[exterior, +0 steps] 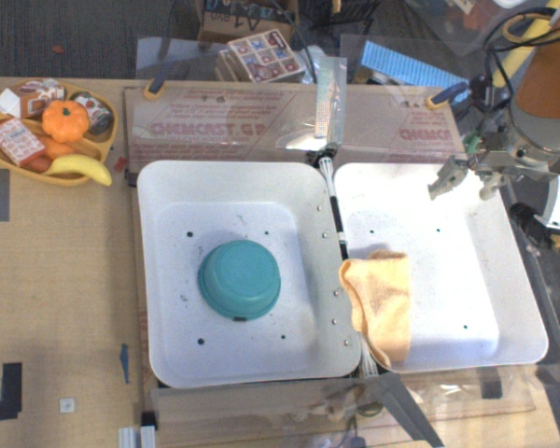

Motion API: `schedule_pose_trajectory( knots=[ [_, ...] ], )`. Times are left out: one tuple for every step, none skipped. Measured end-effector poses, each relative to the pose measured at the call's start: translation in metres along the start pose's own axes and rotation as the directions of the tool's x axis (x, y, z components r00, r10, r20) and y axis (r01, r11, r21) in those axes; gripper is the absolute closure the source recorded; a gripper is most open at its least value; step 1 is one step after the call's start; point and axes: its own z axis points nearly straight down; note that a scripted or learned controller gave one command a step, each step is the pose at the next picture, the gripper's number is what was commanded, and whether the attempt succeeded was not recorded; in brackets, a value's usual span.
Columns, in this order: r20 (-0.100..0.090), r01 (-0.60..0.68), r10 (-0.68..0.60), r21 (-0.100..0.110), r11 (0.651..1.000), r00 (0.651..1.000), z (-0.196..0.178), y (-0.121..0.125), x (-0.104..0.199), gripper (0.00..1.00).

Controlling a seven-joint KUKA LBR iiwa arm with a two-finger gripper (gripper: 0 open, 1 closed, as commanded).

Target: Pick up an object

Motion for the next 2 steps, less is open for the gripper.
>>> schedule_pose_trajectory(
  knots=[
    [0.000,0.218,-0.218,0.000,0.976,0.976,0.019,-0.009,0.005,0.00],
    [0.001,0.222,-0.222,-0.001,0.975,0.975,0.095,-0.051,0.040,0.00]
  ],
)
